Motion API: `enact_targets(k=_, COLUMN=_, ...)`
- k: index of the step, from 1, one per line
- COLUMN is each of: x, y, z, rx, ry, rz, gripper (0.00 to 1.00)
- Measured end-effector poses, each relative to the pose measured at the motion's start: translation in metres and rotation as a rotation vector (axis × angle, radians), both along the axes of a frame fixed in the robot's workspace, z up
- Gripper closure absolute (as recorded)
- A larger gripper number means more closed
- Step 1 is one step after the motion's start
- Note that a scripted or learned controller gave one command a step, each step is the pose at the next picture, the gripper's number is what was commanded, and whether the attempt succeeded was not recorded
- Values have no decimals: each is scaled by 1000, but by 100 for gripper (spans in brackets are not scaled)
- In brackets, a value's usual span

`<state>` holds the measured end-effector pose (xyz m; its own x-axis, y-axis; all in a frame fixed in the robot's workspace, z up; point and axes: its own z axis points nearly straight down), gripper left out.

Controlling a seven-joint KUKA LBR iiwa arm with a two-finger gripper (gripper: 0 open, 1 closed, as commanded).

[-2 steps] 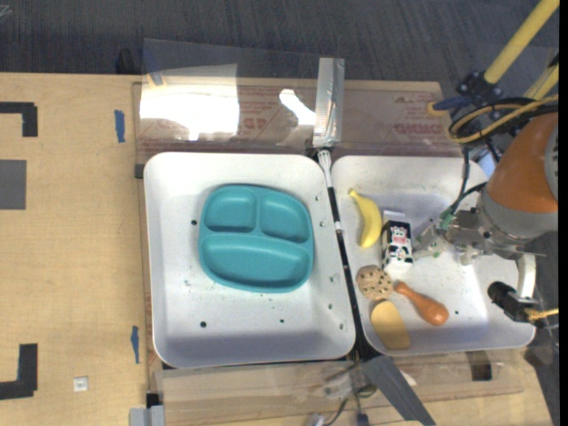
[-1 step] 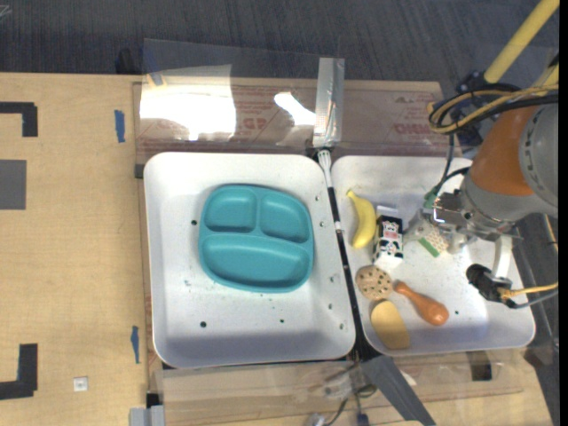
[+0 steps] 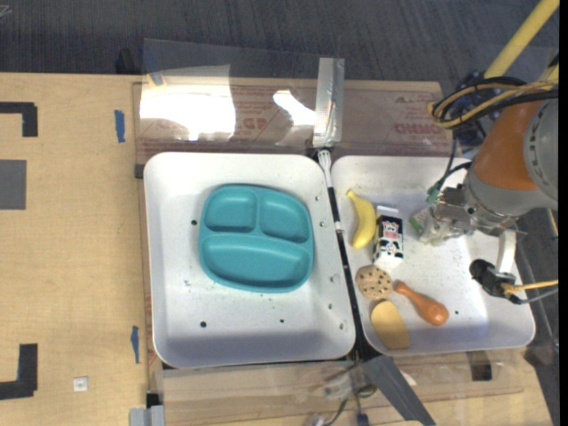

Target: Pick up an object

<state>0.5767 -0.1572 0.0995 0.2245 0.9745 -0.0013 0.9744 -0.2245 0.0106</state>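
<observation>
Bench (image 3: 62,238), pale wood, carries two shallow white bins set edge to edge, presumably so the arm can reach either one from the right.

Arm (image 3: 519,153) enters from the right, grey with its orange band, hanging over the right-hand bin's (image 3: 506,327) far right part. It looks poised above the bin, not yet committed to any one object. Cables trail off the wrist.

Left bin (image 3: 169,318): one teal divided plate (image 3: 257,238), three compartments, lying flat near the middle. Nothing on it.

Right bin holds the small stuff, clustered along its left side, so that is where the candidates for a pick lie:
- banana (image 3: 362,219), curved, close to the dividing wall
- small black-and-white carton (image 3: 389,236), just beside the banana
- wooden spoon (image 3: 401,307), orange handle angled toward the bin's middle, pale bowl near the front edge
- round perforated tan disc (image 3: 374,280), touching or nearly touching the spoon handle

Gripper (image 3: 441,224) sits just right of the carton, apart from it. Something pale and greenish shows at the tip, too blurred to name. Whether the fingers are apart or together I cannot tell; nothing is visibly held.
</observation>
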Motion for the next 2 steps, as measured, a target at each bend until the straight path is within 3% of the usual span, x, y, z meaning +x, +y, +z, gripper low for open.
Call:
enact_targets(k=1, x=-1, y=0, z=-1, rx=0, ry=2, rz=0, gripper=0)
enact_targets(k=2, x=-1, y=0, z=-1, rx=0, ry=2, rz=0, gripper=0)
